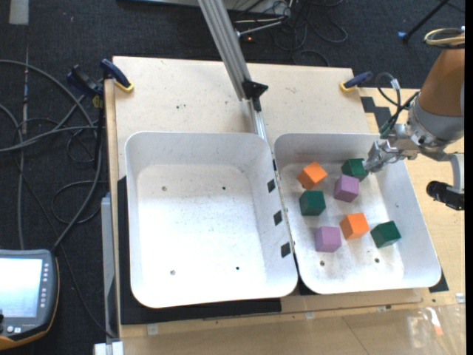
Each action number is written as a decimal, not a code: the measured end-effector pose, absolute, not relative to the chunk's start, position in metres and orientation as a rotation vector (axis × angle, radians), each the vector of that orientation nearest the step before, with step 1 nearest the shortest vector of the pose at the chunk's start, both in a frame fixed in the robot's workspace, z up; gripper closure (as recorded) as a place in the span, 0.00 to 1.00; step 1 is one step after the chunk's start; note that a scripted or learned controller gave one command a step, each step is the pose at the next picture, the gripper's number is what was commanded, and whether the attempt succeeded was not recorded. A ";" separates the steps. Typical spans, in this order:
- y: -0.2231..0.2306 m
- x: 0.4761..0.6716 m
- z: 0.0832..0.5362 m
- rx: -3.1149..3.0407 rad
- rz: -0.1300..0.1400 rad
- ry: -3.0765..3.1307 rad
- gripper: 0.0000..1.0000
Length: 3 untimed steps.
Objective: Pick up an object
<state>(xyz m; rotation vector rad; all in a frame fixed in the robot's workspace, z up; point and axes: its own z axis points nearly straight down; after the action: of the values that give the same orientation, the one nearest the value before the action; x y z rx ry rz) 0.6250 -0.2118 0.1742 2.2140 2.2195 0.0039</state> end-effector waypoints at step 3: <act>-0.158 0.652 0.289 2.212 0.005 2.228 1.00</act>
<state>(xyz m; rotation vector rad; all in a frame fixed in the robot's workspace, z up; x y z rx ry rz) 0.6522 -0.1576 0.2894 2.2117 2.2278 0.0045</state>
